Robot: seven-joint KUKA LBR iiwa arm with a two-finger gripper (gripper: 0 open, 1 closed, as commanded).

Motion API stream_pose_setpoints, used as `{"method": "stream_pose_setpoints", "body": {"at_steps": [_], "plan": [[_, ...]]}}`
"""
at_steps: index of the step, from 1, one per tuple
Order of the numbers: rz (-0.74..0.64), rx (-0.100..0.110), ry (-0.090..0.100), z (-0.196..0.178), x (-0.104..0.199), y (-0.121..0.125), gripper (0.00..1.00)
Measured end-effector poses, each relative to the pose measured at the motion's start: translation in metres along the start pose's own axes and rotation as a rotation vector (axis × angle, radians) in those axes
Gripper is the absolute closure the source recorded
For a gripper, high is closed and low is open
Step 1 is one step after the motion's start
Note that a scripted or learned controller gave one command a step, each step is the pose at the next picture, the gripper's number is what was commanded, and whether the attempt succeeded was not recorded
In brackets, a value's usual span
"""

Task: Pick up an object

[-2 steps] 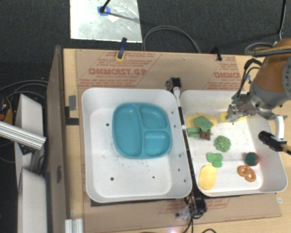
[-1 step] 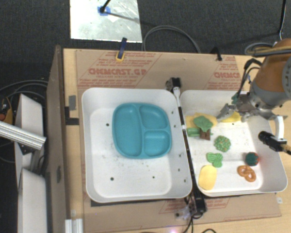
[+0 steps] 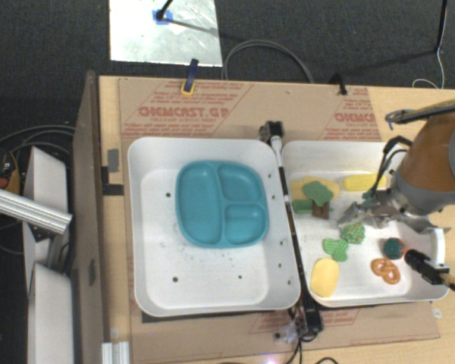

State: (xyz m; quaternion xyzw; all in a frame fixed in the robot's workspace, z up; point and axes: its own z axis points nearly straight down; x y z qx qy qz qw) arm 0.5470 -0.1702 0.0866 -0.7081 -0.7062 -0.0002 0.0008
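My gripper (image 3: pixel 362 212) hangs low over the middle of the right bin (image 3: pixel 303 165), coming in from the right. Just below its tip lies a green leafy toy (image 3: pixel 354 234), with a second green piece (image 3: pixel 335 247) beside it. To the gripper's left stands a small green tree with a brown trunk (image 3: pixel 317 195) on a pale yellow piece (image 3: pixel 327 183). A yellow banana-like piece (image 3: pixel 358 182) lies behind the gripper. Nearer the front are a yellow lemon shape (image 3: pixel 325 277), an orange pretzel (image 3: pixel 385 270) and a dark teal ball (image 3: pixel 393 246). I see nothing held.
The left bin (image 3: pixel 148 226) holds a teal divided plate (image 3: pixel 221 204). A raised rim between the two bins (image 3: pixel 286 218) runs front to back. The bins rest on a cardboard-covered bench (image 3: pixel 212 105); cables trail behind it.
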Motion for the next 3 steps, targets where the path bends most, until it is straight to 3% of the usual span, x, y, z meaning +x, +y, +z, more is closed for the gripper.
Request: {"method": "stream_pose_setpoints", "body": {"at_steps": [1,2,3], "plan": [[-0.008,0.002,0.001,0.003,0.052,-0.037,0.0],[-0.006,-0.005,-0.002,-0.009,0.049,-0.034,1.0],[-0.016,-0.013,0.0,-0.103,0.13,0.016,1.0]]}}
